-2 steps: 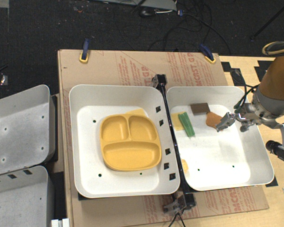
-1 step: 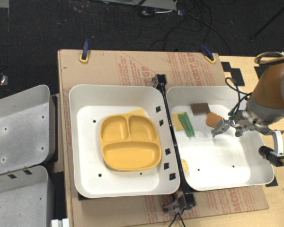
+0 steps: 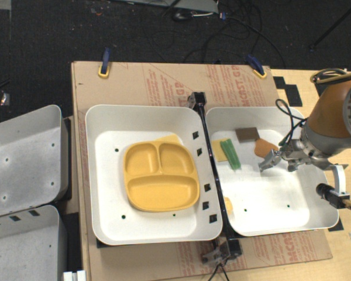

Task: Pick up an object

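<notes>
Gripper (image 3: 269, 161) reaches low over right bin (image 3: 292, 212).

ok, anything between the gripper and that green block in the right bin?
Nothing visible. The gripper sits over bare white bin floor, and the green block lies to its left with only open floor between. The orange piece and brown block lie off that line, toward the back wall.
</notes>
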Motion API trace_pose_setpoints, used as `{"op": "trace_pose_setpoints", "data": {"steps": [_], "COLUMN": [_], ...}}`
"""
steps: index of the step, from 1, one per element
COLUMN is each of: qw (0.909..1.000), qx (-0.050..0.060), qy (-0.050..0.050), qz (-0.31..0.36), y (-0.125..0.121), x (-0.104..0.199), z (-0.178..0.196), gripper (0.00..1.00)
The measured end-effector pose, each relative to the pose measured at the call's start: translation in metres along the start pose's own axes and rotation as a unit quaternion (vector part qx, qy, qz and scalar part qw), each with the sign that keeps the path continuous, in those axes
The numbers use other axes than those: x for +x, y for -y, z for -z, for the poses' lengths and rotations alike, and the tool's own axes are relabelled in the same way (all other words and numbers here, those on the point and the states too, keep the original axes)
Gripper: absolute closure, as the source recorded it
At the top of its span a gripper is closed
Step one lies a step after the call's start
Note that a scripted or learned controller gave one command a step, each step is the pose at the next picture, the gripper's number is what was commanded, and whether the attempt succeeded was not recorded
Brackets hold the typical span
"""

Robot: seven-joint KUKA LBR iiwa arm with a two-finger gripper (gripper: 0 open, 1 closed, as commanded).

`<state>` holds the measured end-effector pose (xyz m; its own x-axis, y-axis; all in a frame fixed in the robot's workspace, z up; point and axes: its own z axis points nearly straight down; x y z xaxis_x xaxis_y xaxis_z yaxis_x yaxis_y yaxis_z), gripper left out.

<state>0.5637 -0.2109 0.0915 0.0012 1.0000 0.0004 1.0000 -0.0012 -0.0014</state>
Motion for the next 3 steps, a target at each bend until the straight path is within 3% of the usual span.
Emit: {"op": "trace_pose_setpoints", "data": {"steps": [1,3], "qw": [1.0000,1.0000], "qx": [-0.002,-0.004], "qy": [0.001,0.001], "qz": [0.000,0.003], "y": [-0.001,-0.013], "x": [0.000,0.004], "z": [0.011,0.133], "gripper": [1.00,1.00]}}
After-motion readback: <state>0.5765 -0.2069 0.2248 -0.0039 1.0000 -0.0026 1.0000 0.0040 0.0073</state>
